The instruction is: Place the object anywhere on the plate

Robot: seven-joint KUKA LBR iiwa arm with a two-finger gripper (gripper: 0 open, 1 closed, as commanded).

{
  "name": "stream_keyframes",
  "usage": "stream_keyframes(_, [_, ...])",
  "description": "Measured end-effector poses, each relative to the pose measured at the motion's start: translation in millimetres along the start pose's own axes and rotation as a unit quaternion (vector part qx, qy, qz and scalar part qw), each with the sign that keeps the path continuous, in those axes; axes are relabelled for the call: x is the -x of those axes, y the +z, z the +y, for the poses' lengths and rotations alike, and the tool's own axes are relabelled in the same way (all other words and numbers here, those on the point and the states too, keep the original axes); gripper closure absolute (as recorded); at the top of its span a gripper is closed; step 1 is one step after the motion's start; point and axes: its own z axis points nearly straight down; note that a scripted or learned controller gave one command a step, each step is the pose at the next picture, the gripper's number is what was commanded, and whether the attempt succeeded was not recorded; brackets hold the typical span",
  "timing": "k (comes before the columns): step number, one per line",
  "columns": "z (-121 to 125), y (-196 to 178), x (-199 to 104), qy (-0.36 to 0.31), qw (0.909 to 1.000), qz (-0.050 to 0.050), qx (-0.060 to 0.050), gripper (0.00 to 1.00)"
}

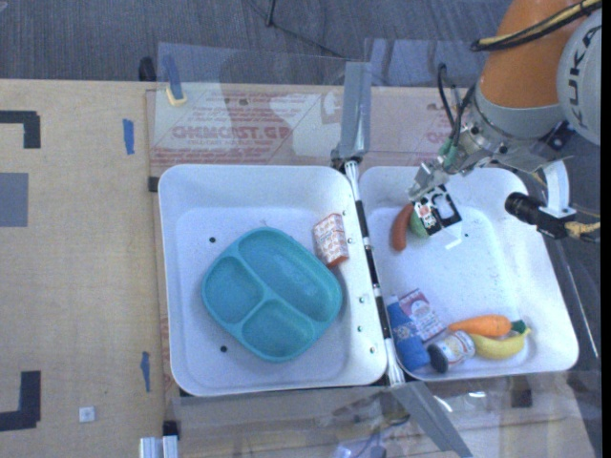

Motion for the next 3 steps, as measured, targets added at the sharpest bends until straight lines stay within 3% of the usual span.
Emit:
stream_keyframes(1, [16,25,-61,-0.039,0.9993,0.0,0.0,1.0])
stream_keyframes(2, [43,45,-142,-0.188,0.9821,0.001,0.001,1.0])
stream_keyframes(3, [42,45,-141,-0.187,0.9823,0.0,0.001,0.0])
